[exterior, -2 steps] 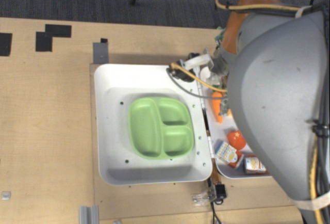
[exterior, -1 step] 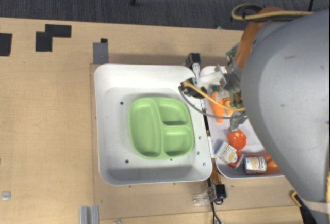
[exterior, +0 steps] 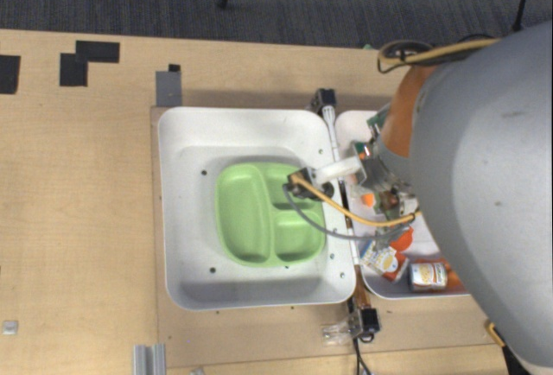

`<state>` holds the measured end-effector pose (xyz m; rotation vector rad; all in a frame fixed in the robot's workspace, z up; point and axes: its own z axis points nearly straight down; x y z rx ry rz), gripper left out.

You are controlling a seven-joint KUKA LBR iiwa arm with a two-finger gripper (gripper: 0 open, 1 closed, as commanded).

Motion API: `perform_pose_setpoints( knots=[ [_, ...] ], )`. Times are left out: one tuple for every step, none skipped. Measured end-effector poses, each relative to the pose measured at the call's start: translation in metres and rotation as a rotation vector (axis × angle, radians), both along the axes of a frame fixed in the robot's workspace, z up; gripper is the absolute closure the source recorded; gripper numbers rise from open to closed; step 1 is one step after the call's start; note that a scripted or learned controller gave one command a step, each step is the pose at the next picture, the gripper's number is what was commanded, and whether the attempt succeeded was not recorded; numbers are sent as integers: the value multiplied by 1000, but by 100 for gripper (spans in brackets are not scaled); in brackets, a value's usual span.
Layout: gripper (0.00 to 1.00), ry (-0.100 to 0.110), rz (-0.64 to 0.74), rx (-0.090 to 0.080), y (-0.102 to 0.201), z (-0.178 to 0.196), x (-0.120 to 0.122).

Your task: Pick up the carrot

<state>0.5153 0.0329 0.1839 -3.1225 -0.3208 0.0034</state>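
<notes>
A small orange piece, apparently the carrot (exterior: 368, 200), shows in the right bin (exterior: 352, 124) near its left wall. The gripper (exterior: 386, 194) hangs right over that spot, below the arm's orange band (exterior: 399, 118). Its dark body and cables hide most of the carrot. The grey arm covers most of the right bin.
A green two-compartment tray (exterior: 263, 213) lies in the left bin (exterior: 186, 192). In the right bin's front corner sit a white and blue packet (exterior: 380, 258), a brown box (exterior: 428, 276) and an orange-red item (exterior: 401, 238). A yellow cable (exterior: 324, 196) loops over the wall between the bins.
</notes>
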Motion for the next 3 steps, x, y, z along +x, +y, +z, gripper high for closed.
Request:
perform_pose_setpoints(
  knots=[
    [0, -1, 2, 0, 9, 0, -10],
    [0, -2, 0, 0, 41, 0, 19],
    [100, -2, 1, 1, 41, 11, 20]
  ],
)
